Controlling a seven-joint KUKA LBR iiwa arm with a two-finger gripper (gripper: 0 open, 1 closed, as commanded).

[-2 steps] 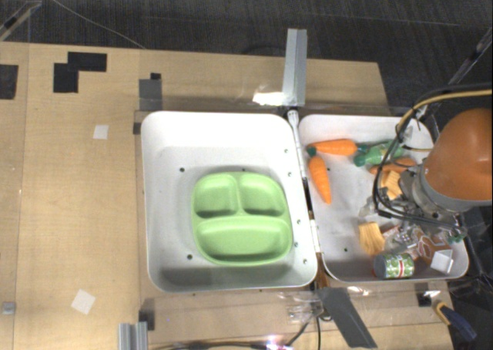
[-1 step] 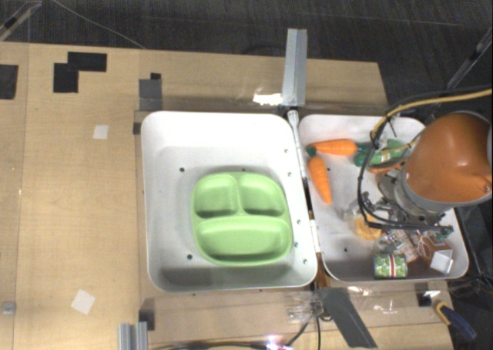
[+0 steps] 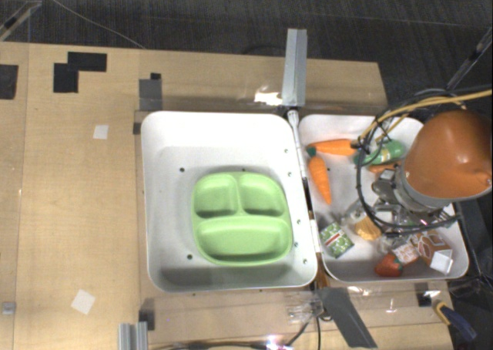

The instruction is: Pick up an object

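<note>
Camera view: the gripper is lowered into the right bin among two carrots, a small carton and a red piece; its grasp cannot be told.

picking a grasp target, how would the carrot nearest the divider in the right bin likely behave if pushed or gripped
The carrot is tapered and rounded, so it would probably roll or pivot toward its thin end if nudged. It looks like smooth, rigid toy plastic, so likely stiff, light, and a bit slippery. It lies loose on the right bin floor near the second carrot, so a push may shift both.
</note>
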